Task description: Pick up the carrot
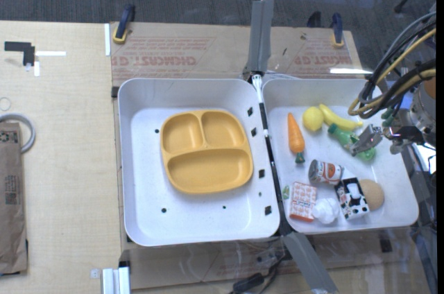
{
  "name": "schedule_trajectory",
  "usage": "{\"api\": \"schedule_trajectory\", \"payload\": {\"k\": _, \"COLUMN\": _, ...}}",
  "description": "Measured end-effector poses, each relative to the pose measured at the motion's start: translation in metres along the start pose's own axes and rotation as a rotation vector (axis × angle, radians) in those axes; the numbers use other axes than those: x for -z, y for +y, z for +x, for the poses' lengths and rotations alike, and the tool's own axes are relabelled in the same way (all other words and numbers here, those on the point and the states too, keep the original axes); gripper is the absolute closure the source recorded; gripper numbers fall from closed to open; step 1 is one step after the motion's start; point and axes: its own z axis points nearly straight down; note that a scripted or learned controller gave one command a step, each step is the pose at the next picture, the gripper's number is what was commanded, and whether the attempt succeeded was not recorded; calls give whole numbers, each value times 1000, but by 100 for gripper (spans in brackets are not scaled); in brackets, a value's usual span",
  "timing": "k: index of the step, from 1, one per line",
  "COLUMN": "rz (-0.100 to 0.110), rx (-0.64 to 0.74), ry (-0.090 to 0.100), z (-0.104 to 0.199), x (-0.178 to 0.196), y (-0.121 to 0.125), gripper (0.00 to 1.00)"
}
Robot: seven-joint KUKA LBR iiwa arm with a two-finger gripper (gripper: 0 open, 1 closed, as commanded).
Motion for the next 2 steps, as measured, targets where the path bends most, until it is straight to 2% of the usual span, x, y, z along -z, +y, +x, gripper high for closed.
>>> {"api": "schedule_trajectory", "payload": {"k": 1, "rz": -1, "rx": 243, "ry": -2, "z": 124, "x": -19, "y": 61, "gripper": 0}}
{"api": "schedule_trajectory", "payload": {"k": 2, "rz": -3, "rx": 228, "ry": -1, "z": 61, "x": -143, "y": 36, "gripper": 0}}
